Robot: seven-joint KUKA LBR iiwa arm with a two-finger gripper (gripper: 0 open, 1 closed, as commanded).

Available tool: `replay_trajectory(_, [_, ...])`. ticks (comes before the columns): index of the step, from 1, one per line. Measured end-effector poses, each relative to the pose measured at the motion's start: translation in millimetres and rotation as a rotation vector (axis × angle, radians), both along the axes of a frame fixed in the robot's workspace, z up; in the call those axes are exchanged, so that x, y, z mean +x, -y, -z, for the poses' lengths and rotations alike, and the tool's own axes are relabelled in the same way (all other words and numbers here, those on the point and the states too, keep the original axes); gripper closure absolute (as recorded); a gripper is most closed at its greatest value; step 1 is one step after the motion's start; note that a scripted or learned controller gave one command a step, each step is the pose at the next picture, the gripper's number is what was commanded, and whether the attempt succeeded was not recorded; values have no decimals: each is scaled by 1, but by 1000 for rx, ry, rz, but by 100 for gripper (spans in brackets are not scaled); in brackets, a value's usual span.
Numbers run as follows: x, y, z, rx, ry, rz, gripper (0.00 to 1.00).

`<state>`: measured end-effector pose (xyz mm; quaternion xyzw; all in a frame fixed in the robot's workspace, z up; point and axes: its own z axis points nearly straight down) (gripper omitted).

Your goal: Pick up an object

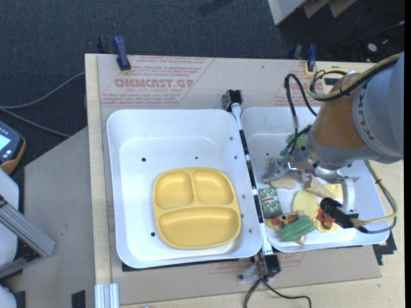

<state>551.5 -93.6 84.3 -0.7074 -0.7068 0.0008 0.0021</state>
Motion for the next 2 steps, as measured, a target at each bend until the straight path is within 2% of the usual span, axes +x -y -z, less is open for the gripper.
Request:
replay_trajectory(1, [1, 0, -10, -1, 4, 0, 100])
replay_trajectory(2, [13, -75, -106, 1, 15, -10, 100])
